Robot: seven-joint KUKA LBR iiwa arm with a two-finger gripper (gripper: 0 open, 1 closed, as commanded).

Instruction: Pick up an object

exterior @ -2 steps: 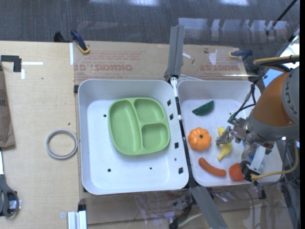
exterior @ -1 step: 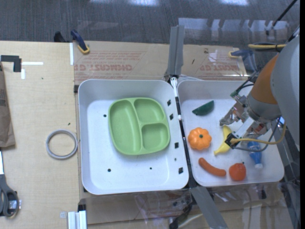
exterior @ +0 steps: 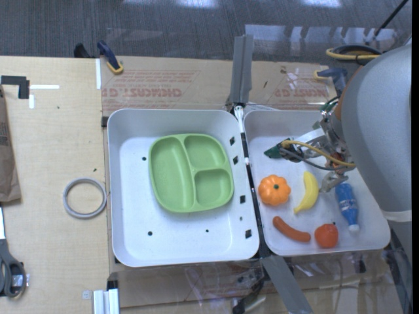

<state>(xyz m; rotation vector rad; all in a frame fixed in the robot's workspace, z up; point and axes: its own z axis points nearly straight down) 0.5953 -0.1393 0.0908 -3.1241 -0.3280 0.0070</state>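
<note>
The right bin (exterior: 376,237) holds an orange toy pumpkin (exterior: 273,190), a yellow banana (exterior: 307,192), a blue bottle (exterior: 347,205), a red-brown sausage (exterior: 291,229) and a red tomato (exterior: 327,235). A dark green item (exterior: 276,152) lies near the bin's back, partly under cables. The grey arm comes in from the right, and its gripper (exterior: 334,166) hangs low over the right bin, just above the bottle and beside the banana's upper end. The arm's bulk and cables hide much of it. I see nothing held.
The left bin (exterior: 124,241) holds a light green divided plate (exterior: 192,172). On the bench to the left lie a grey tape ring (exterior: 85,197) and scissors (exterior: 10,277). A blue clamp (exterior: 110,56) sits at the back.
</note>
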